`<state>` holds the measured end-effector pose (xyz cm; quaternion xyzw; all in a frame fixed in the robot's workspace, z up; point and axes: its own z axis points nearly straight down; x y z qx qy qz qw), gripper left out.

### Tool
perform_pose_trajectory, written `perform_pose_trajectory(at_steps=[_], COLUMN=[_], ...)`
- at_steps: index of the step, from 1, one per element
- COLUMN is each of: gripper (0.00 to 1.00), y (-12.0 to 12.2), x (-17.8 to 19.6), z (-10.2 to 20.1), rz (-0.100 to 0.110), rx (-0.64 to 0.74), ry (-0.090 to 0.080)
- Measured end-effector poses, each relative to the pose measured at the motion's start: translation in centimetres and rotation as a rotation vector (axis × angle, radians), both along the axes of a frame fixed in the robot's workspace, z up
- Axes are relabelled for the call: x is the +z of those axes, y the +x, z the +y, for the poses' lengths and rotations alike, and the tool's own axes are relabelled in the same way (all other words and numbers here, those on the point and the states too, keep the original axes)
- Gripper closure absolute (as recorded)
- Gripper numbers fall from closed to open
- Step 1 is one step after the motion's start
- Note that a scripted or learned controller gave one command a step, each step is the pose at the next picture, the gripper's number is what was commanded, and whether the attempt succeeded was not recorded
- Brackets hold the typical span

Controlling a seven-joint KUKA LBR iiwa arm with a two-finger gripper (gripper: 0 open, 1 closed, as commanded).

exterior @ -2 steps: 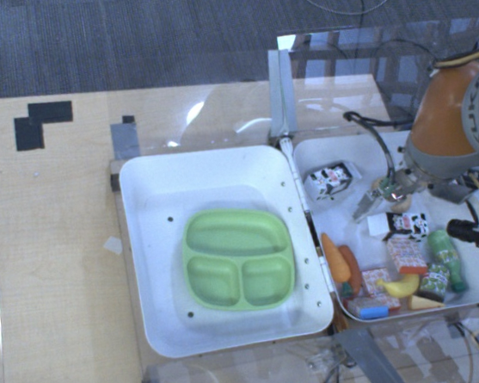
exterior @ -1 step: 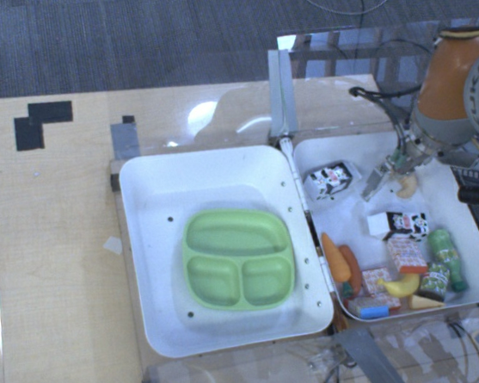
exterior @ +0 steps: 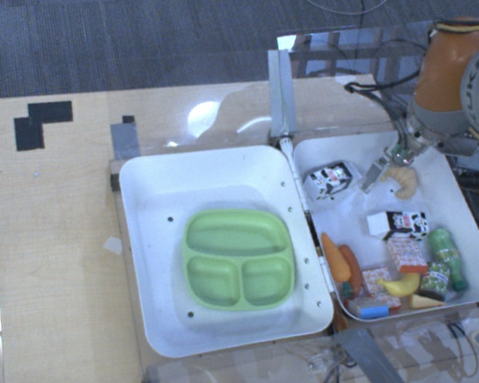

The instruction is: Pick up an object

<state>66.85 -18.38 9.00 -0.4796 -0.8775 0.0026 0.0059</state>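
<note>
Gripper (exterior: 382, 170): seen low over the right bin's (exterior: 478, 226) far part; whether its jaws are spread or pressed cannot be told.
Task's thing: a tan pastry-like piece (exterior: 402, 178) lies just beside the fingertips, near the far wall.
Neighbours: a cow-patterned carton (exterior: 328, 180) to the left; a second one (exterior: 406, 223) nearer; a carrot (exterior: 335, 257), banana (exterior: 402, 284) and green items (exterior: 445, 258) crowded at the near end.
Left bin (exterior: 149, 267): a green divided plate (exterior: 237, 258) is held.
Surface: a pale wooden bench (exterior: 51, 279), black tape marks (exterior: 40, 122); grey carpet (exterior: 141, 25) beyond.
</note>
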Motion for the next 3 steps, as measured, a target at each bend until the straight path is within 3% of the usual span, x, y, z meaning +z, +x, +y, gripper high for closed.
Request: perform_pose_trajectory(at_steps=[1, 2, 3], gripper=[0.00, 0.00, 0.00], y=[-9.7, -1.9, -0.4], x=[-0.1, -0.4, -0.4], z=[3.4, 1.2, 3.5], rz=[-0.023, 0.003, 0.007], rx=[0.006, -0.004, 0.214], ry=[-0.002, 0.003, -0.005])
